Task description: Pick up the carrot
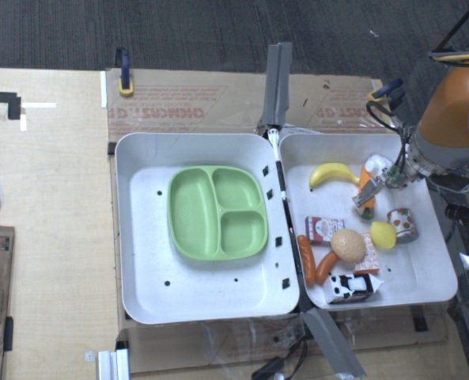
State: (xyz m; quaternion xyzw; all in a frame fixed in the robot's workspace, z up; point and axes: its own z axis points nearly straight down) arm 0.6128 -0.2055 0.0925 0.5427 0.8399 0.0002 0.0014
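Wooden bench, two white bins. Right bin (424,291): carrot (364,187) near far edge, just right of banana (331,172). Gripper (370,200) down on carrot, fingers clamped around it. Grasp looks made; lift clear of bin not yet done. Green plate (217,210) in left bin.

Upside-down "CHEMCUT" on cardboard sheet (188,101)

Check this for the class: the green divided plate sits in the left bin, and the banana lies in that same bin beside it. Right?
Not quite. The green divided plate does sit in the left bin, but the camera view shows the banana in the right bin, near the gripper.
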